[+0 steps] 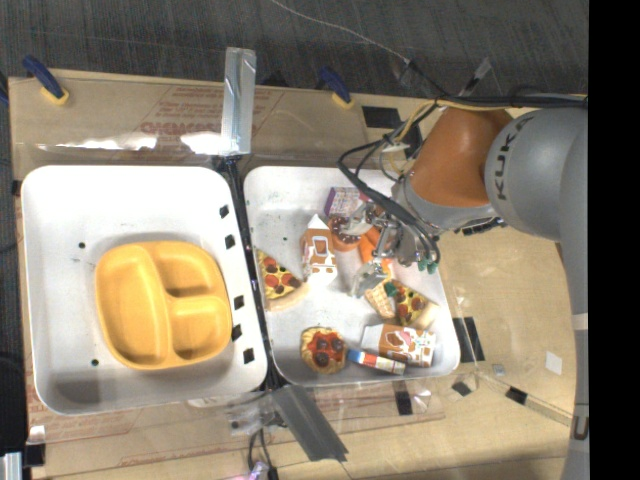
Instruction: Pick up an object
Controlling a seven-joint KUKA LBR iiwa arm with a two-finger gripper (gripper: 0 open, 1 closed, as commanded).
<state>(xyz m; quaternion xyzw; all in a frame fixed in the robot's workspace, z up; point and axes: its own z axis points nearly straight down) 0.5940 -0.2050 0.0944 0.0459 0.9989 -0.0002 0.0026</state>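
Gripper (385, 253) low in right bin (285, 363), toward 2 o'clock among toys; finger state cannot be told; nothing lifted.

Arm reaching in from the right, wrist turned downward

The grey arm (545, 173) enters from the right edge of the camera view, its orange band (452, 158) just above the wrist. Black cables loop around the band. Below it the gripper (385, 248) points down, its metal parts too cluttered to make out.
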